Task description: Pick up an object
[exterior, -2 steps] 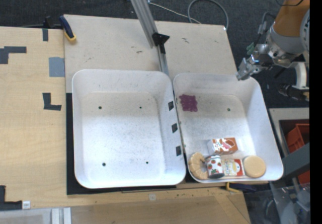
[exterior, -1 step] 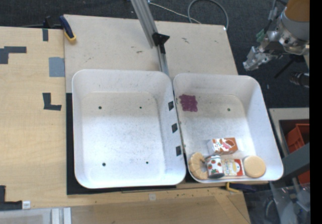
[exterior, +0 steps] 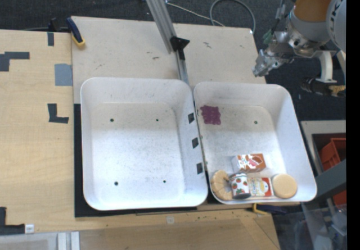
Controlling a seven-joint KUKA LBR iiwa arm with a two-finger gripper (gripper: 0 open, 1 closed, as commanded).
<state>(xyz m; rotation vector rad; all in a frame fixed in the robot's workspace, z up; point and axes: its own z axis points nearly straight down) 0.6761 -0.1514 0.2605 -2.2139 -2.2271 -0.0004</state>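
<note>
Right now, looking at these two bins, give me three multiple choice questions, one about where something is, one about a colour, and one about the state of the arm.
1. Where do the food items lie?
A. In the near corner of the right bin
B. In the middle of the left bin
C. On the bench beyond the bins

2. What colour is the small flat patch in the right bin's far part?
A. Green
B. Purple
C. Yellow

3. Where is the gripper?
A. Down among the food items
B. Inside the left bin
C. Above the bench, past the right bin's far corner

Key: 1 A, the food items cluster by the near rim of the right bin. 2 B, the patch is purple. 3 C, the gripper hangs outside the bin, with nothing between its fingers.
</note>
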